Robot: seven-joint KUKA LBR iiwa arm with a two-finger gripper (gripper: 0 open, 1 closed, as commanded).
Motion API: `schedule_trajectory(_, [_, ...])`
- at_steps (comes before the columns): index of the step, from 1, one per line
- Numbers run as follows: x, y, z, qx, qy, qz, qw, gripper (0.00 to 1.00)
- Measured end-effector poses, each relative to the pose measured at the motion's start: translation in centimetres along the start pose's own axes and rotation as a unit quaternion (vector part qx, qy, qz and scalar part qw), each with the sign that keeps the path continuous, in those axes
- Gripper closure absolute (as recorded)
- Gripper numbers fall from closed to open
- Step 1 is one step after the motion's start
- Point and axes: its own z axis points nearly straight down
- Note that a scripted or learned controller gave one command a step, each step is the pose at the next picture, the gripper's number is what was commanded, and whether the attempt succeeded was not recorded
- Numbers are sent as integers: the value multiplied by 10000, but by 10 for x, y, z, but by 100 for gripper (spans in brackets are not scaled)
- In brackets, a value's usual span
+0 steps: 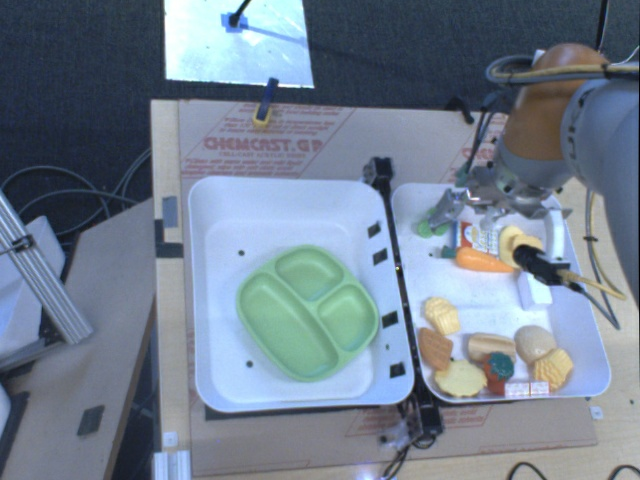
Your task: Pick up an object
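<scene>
While the tool [462, 218] hangs low over the far end of the right bin [585, 323], its state is hidden from up here: open or closed, I cannot tell, and nothing shows as gripped. The arm [600, 138] comes in from the right and bends down steeply, which looks like a posture for a straight drop onto whatever lies beneath.

And what lies beneath? A small green piece [428, 229] sits just to the tool's left, and a red-and-white packet [481, 238] is tucked close under it. An orange carrot [483, 261] lies flat just beside that packet. These 3 are the likeliest picks, simply because the tool is parked over them. They crowd each other, though, so a clean close on just 1 will be tricky.

Moving outward, the near end of the same bin holds a heap of toy food [490, 346], pieces touching and overlapping along the front wall. Packed like that, they leave little room to get in around any single one.

Across the divider, the left bin [230, 218] carries only a green divided plate [307, 311], lying flat and wide, a poor fit for a narrow grasp. Both bins sit side by side on the table [165, 168], so either is in reach.
</scene>
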Motion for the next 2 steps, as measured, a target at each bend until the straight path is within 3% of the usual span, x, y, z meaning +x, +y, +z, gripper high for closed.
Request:
schedule_trajectory(1, [-5,2,58,-44,-24,-3,10000,0])
schedule_trajectory(2, [-5,6,56,-62,-12,-4,10000,0])
